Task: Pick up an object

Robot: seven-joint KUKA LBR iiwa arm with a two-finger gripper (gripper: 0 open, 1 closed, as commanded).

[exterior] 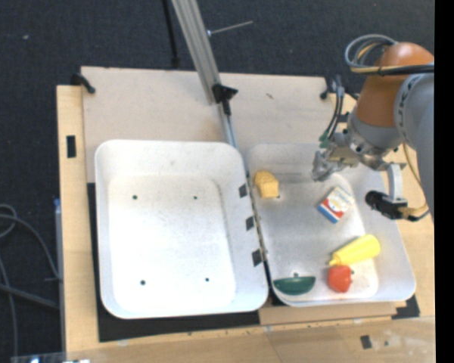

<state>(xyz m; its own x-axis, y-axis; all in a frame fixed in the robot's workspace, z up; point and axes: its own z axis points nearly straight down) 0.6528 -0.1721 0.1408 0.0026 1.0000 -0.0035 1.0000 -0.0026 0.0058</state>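
**Gripper low at 12 o'clock of right bin, nothing seen held**

Hard against the near rim of the right bin [399,257], at about 7 o'clock: small dark green piece [295,283], dish-shaped, edge touching the wall. Just beside it toward 3 o'clock, apart by a slim gap: red rounded object [340,278]. Above that, at roughly 4 o'clock of the bin floor: yellow elongated object [356,250], lying tilted, its lower end close to the red one; touching or not, hard to say. Near the bin's middle, a little toward 12 o'clock: white carton [334,204] with red and blue markings, lying askew. Over at 10 o'clock, near the left wall: yellow block [266,184], well apart from the rest.

Gripper [325,165] down at 12 o'clock of the right bin, near the far wall, just beyond the white carton and not seen touching it. Jaw state: cannot tell, detail too blurred. Nothing visible in its grasp. Behind it, toward 2 o'clock: grey arm with orange band [382,89], cables looped on top.

Left bin [106,161] at 9 o'clock of the right one, walls side by side, a few dark specks on its floor. Slanting aluminium pole [197,36] rising from the far junction of the two bins toward 11 o'clock.
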